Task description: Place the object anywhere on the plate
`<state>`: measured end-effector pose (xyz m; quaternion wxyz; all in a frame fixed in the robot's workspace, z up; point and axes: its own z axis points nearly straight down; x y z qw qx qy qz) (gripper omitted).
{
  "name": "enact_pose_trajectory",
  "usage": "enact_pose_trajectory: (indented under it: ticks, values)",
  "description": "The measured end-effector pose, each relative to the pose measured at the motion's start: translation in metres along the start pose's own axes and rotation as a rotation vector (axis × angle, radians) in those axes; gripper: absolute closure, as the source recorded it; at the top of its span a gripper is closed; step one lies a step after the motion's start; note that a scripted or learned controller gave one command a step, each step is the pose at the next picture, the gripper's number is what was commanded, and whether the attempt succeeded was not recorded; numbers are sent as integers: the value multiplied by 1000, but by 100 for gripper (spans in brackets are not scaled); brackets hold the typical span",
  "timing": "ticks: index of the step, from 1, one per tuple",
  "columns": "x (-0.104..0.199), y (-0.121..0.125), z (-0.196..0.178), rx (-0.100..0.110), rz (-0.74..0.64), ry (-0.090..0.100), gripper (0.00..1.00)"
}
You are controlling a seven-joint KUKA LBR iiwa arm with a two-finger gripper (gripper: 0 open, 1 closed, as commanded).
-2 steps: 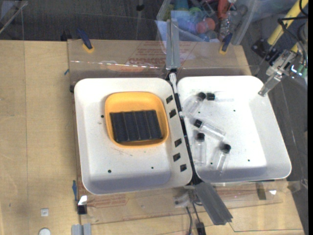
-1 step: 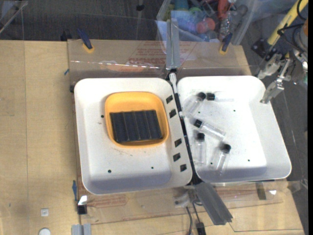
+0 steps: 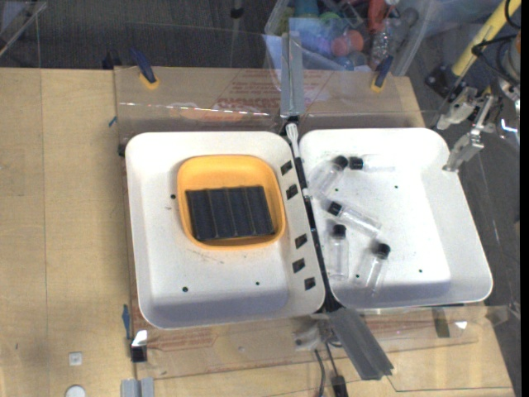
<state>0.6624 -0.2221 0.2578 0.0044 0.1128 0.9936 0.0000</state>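
Observation:
An orange plate (image 3: 192, 180) lies in the left bin (image 3: 157, 271), with a dark ridged insert (image 3: 230, 212) on it. Several clear vials with black caps lie loose in the right bin (image 3: 446, 255). One vial (image 3: 349, 163) is near the back, another vial (image 3: 355, 217) lies mid-bin, and a third vial (image 3: 376, 263) is toward the front. My gripper (image 3: 445, 145) hangs over the back right corner of the right bin, well away from the vials. Its two silver fingers (image 3: 459, 151) stand apart, open, with nothing between them.
A divider wall with black tabs (image 3: 299, 222) separates the two bins. Behind them stands a clear crate of coloured items (image 3: 347, 15). Clamps (image 3: 147, 74) sit at the back edge of the bench. Cables and hardware (image 3: 488, 40) crowd the right side.

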Motion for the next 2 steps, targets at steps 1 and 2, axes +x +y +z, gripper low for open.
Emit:
enact_pose_trajectory:
  ticks: [1, 2]
  values:
    - [2, 1, 3, -1, -144, 3, 0]
    - [-3, 0, 14, -2, -154, 3, 0]
